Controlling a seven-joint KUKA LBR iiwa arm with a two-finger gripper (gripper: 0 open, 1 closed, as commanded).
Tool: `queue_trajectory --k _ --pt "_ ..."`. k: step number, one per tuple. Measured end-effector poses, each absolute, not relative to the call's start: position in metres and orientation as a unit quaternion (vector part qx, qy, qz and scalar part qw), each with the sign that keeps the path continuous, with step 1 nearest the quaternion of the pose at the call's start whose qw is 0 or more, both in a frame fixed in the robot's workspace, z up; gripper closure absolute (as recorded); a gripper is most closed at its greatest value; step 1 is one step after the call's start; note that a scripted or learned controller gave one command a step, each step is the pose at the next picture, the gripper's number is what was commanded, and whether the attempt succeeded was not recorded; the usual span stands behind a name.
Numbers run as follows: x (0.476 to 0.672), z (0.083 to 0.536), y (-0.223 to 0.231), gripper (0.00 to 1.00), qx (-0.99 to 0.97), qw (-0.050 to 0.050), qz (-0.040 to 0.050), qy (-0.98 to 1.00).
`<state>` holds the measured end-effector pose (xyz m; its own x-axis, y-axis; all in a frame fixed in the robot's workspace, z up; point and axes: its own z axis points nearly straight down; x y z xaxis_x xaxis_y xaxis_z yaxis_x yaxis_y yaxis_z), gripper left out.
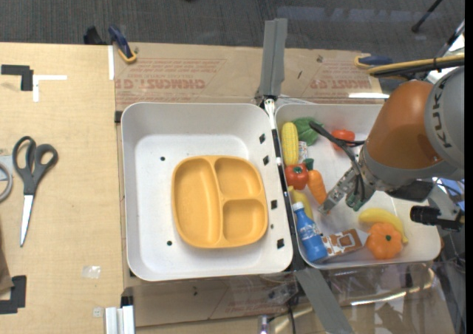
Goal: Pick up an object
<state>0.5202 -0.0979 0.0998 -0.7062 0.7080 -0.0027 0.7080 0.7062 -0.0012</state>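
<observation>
- The carrot lies in the right bin, just beside the tomato and corn.
- The gripper hangs near the carrot, nothing between its fingers; they look spread.
- Best centre over the carrot, descend straight, avoid nudging the banana.

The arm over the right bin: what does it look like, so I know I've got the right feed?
Grey arm with a wide orange band above the wrist and dark lettering on its casing. It ends in a metal two-finger gripper with dark cables alongside.
</observation>
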Motion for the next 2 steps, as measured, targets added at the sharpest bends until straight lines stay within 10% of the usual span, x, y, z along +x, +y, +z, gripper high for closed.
queue_trajectory --k 2 --pt "0.572 0.277 -0.006 1.00 0.479 0.000 -0.0012 0.878"
